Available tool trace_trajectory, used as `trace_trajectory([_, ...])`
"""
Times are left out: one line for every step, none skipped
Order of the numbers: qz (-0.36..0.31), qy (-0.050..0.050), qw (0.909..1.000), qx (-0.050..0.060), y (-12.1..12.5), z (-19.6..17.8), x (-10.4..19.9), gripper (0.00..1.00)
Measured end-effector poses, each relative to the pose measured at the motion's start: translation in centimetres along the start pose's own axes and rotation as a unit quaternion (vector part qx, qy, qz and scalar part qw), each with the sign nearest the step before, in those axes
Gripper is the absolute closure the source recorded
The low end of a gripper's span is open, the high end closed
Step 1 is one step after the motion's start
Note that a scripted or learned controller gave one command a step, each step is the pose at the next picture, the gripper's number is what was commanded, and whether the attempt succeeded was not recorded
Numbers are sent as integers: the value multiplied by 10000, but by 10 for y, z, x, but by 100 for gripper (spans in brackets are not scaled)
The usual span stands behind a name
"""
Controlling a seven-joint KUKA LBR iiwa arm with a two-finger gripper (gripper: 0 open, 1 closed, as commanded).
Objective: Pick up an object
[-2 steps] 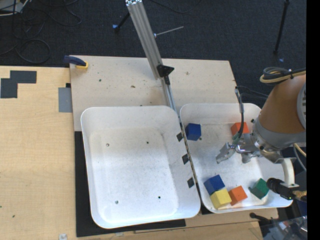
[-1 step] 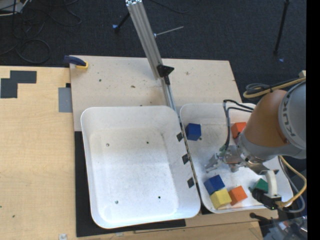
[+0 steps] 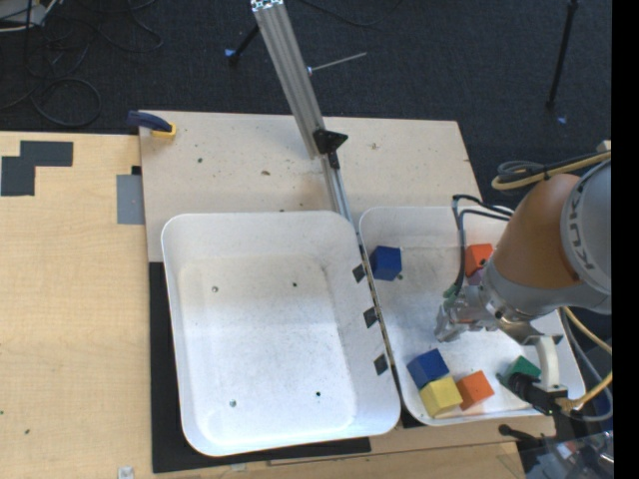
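Note:
The right bin [image 3: 419, 233] holds a blue cube [image 3: 385, 261] near its left wall and an orange block [image 3: 477, 257] at the right, partly behind the arm. At the front sit a second blue cube [image 3: 428, 366], a yellow cube [image 3: 440, 396], an orange cube [image 3: 476, 388] and a green piece [image 3: 524, 369]. My gripper [image 3: 457, 322] hangs low over the middle of the right bin, a little above and right of the front blue cube. The arm's wrist covers most of it.
The left bin [image 3: 190, 267] lies beside the right one, with black clips [image 3: 370, 316] along the shared wall. A slanted aluminium bar [image 3: 296, 78] rises behind the bins. A blue-and-yellow clamp [image 3: 152, 123] sits at the bench's back left corner.

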State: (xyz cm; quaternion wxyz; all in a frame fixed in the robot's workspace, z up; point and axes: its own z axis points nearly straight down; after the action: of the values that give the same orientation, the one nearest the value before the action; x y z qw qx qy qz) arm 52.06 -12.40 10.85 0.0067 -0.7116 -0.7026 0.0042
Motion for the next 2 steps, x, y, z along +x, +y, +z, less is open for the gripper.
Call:
trace_trajectory([-46,-14,10000,-60,5,-40,1,100])
trace_trajectory([-55,-21,10000,-72,6,-97,-8,100])
